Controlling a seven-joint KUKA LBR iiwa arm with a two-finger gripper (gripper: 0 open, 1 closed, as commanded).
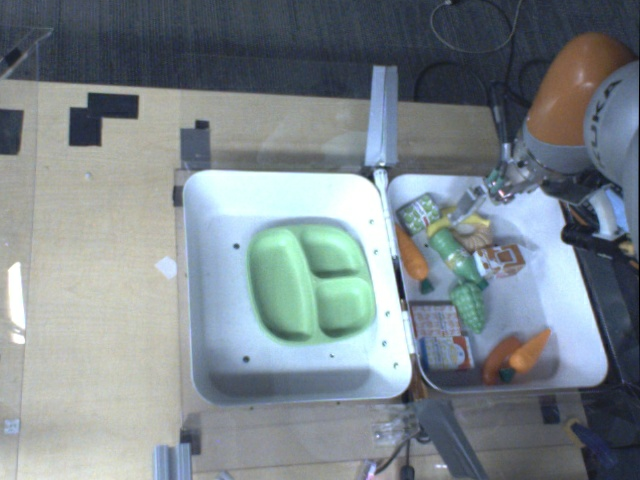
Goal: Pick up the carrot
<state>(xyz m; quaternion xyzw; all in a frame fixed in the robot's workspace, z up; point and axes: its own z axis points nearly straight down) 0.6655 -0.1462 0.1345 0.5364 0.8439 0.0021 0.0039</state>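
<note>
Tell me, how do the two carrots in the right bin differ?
The carrot by the left wall lies alone, pointing up and down the view; the carrot near the front right corner lies slanted, touching another orange toy. The first sits closer to the gripper. Both are orange with green ends.

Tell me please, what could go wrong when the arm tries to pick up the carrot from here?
1. Two orange carrot-like items lie in the right bin: one by the left wall, another near the front. The program may target the wrong one.
2. The left carrot sits tight against the wall, so the hand may hit it.
3. The green bottle lies nearby and could be knocked.
</note>
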